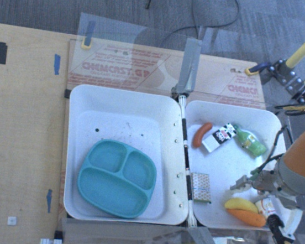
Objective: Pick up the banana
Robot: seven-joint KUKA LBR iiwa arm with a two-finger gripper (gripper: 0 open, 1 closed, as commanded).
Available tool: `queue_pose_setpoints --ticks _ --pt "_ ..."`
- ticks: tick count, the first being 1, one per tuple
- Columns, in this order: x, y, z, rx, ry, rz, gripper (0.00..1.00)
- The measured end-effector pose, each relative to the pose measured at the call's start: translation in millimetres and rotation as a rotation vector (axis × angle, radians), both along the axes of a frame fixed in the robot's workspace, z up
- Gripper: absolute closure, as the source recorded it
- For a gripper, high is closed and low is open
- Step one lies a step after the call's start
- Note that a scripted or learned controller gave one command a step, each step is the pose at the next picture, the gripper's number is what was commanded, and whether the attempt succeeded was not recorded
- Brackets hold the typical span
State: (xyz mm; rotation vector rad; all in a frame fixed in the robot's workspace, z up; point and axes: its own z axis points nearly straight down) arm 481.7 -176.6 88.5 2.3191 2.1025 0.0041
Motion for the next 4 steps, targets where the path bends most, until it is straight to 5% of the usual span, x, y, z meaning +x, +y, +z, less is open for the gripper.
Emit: queue_pose_setpoints --ticks 1,2,3,4 --pt "12.1 25.1 0.0 0.004 -0.002 -0.41 0.0" --pt "69.2 -24.6 34.8 0.006 0.008 -0.187 0.0" --pt "22.2 7.0 -0.3 0.007 0.0 -0.536 0.0" --pt "28.6 63.1 0.7 0.012 -0.011 -0.863 0.0"
